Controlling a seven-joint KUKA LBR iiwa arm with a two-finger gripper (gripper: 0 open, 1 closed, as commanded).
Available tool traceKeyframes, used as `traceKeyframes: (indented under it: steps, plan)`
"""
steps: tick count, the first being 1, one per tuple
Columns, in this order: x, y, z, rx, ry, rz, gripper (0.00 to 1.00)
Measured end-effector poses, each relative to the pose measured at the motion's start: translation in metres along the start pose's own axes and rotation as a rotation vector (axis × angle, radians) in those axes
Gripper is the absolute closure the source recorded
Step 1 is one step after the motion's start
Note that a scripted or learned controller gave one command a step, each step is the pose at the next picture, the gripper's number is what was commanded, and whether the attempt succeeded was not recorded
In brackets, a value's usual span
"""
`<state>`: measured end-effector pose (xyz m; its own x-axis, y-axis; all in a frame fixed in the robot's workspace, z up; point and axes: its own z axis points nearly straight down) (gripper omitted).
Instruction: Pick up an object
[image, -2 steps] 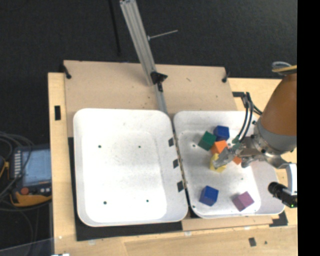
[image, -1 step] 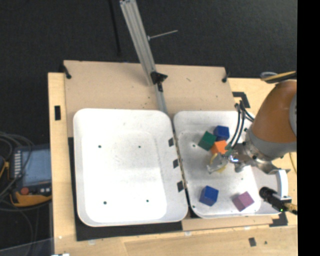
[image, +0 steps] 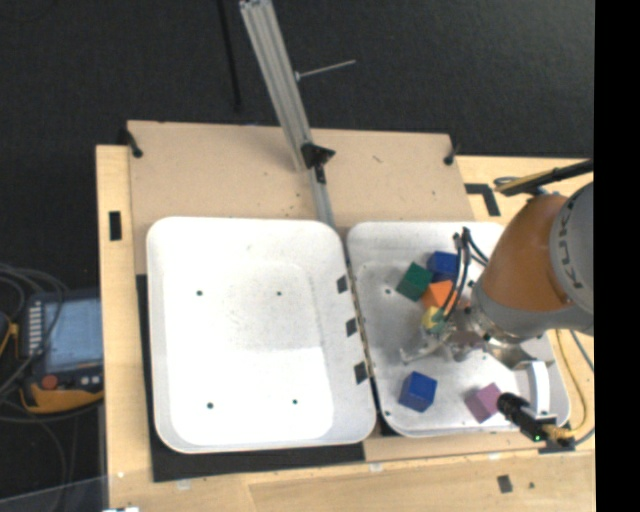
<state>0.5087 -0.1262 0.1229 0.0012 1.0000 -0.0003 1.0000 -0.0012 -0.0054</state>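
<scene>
Camera view: gripper (image: 432, 345) low in right bin (image: 385, 245), state unclear; crowded green block (image: 412, 281) and orange block (image: 437, 294) risk a missed grasp.

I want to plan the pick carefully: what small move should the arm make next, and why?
Probably a short descent onto the cluster. The gripper hangs over the right bin, beside the orange block and green block; the blue cube and purple block lie farther off.
</scene>
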Motion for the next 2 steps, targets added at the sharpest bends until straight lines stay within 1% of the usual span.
traceKeyframes:
  steps: [1,2]
  plan:
    - [-0.001,0.003,-0.015,-0.011,-0.001,0.007,1.00]
    - [-0.001,0.005,-0.058,-0.011,-0.001,-0.005,1.00]
